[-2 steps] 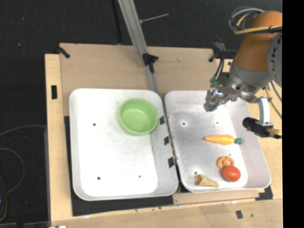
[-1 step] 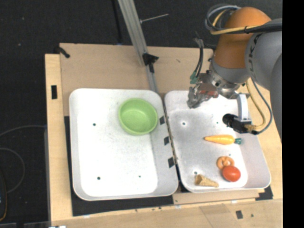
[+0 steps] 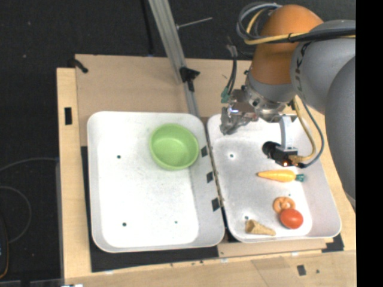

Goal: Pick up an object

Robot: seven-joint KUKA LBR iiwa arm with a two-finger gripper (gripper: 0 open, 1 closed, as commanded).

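Toy foods lie in the right shallow white plastic bin [image 3: 239,178]: a smooth orange carrot [image 3: 277,175], a round red tomato [image 3: 291,219], an orange pretzel-like piece [image 3: 282,204] touching it, and a tan cone [image 3: 259,227]. Left of that bin, its twin [image 3: 119,220] holds a round green bowl [image 3: 174,146]. Both rest on a tan board [image 3: 119,82] over dark floor. At the right bin's far edge hangs the gripper [image 3: 231,122]; whether it is spread I cannot tell.

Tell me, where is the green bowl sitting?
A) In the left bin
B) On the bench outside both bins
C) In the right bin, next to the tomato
A: the green bowl lies near the far edge of the left bin, across the divide from the tomato.
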